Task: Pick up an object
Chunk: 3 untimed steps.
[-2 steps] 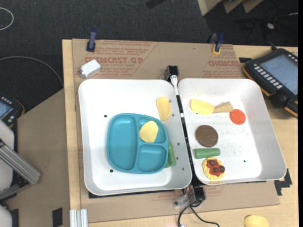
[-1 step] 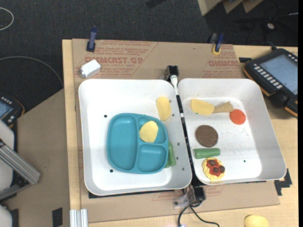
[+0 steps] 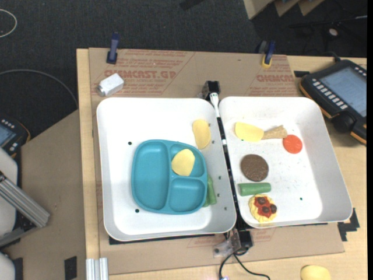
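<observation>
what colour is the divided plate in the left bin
Teal blue; the divided plate shows clearly in the camera view.

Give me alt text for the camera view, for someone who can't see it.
Two white bins sit side by side: the left bin holds a blue divided tray with a yellow piece on it, while the right bin holds toy foods, including a brown disc and a green stick.

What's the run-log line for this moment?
left bin: blue tray, yellow piece on it | right bin: brown disc, green stick, orange ball | nothing lifted
</observation>
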Available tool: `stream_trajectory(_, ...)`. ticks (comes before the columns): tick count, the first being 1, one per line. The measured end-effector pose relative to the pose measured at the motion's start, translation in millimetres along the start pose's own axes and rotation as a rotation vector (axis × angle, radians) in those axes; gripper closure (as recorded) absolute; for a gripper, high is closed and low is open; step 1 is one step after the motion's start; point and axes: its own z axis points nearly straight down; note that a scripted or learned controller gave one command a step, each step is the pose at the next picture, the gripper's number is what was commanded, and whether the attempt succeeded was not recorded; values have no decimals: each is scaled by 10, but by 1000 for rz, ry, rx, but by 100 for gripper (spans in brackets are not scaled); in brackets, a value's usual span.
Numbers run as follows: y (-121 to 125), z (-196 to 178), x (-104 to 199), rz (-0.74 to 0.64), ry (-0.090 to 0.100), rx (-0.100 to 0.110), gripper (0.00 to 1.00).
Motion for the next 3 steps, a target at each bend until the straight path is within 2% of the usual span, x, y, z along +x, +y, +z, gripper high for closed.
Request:
stream_trajectory(1,558,1302,-107,4,10,27,100)
stream_trajectory(2,532,-273,167,2,1,-3,100)
stream_trajectory(3,276,685,-282,12,8,25,100)
